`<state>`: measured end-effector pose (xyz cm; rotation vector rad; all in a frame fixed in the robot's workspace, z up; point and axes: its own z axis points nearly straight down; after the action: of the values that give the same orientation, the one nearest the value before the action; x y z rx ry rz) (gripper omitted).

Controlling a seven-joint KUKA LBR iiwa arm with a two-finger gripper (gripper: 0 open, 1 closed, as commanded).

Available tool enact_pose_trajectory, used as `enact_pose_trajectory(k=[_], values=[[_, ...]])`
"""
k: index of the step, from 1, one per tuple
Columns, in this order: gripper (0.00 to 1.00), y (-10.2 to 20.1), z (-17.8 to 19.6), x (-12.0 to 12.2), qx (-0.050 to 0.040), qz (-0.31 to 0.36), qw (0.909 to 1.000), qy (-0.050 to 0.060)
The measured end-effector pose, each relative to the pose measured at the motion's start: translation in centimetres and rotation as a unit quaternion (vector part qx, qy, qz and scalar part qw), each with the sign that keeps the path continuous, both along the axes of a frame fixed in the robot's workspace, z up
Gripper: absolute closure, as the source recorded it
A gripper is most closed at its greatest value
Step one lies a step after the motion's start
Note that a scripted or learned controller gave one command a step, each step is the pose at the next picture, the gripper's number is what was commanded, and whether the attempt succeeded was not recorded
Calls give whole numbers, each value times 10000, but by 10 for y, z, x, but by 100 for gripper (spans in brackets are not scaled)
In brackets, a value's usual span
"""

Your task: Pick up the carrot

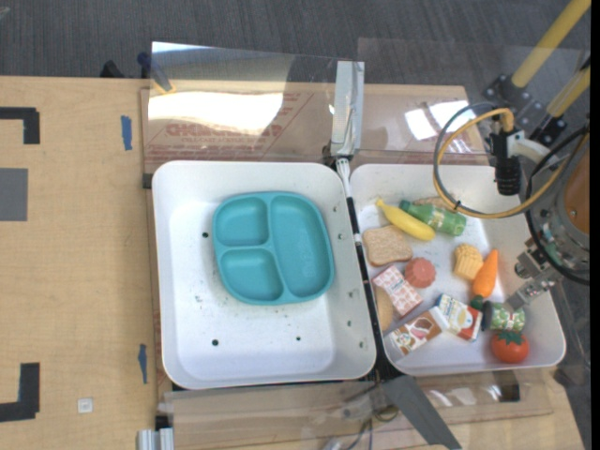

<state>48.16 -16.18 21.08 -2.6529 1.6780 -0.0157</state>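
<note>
carrot [486, 272] near right bin [553, 345] edge

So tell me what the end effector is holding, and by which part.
Nothing visibly. The end effector sits at the right bin's edge, apart from the carrot, which lies among the toy food.

No words or numbers clear enough to read. Faint red print on the clear sheet [230, 125] behind the left bin [178, 251], too blurry to make out. Small food packs [412, 331] in the right bin [548, 345] with colored labels, also too tiny to read.
</note>
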Motion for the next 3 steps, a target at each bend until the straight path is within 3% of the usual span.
enact_pose_trajectory(k=[1,2,3], values=[[0,4,-4,-1,34,26,10000,45],[0,-18,-109,-1,26,248,9997,33],[0,-32,-123,62,25,689,9976,31]])
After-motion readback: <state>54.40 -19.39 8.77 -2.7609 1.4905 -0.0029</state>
